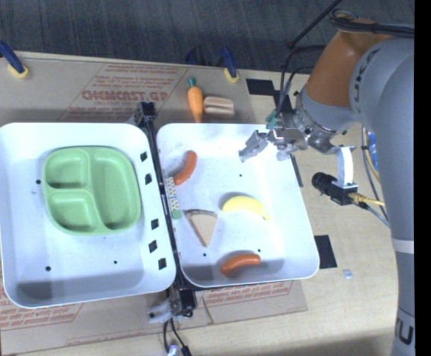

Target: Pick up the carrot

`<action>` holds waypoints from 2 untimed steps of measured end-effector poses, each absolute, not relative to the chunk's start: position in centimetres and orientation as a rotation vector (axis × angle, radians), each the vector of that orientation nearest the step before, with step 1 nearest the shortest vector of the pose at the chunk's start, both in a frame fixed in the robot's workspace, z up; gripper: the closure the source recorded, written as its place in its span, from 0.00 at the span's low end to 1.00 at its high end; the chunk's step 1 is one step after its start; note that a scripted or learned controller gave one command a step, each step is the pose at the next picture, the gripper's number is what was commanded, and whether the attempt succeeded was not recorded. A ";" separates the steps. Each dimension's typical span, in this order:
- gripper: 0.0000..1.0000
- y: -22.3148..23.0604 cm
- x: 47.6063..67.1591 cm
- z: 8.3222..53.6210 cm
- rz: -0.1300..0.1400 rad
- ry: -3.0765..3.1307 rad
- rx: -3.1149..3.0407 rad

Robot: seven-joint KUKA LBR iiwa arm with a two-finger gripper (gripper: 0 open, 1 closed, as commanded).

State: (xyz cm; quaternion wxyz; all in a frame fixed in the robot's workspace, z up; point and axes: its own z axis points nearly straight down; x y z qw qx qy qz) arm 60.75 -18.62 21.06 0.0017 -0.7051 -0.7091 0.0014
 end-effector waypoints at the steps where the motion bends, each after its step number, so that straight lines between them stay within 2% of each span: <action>1: 0.00 -18.2 65.6 9.0 0.004 -2.186 -2.251; 2: 0.00 -18.0 65.7 17.3 0.003 -1.867 -2.525</action>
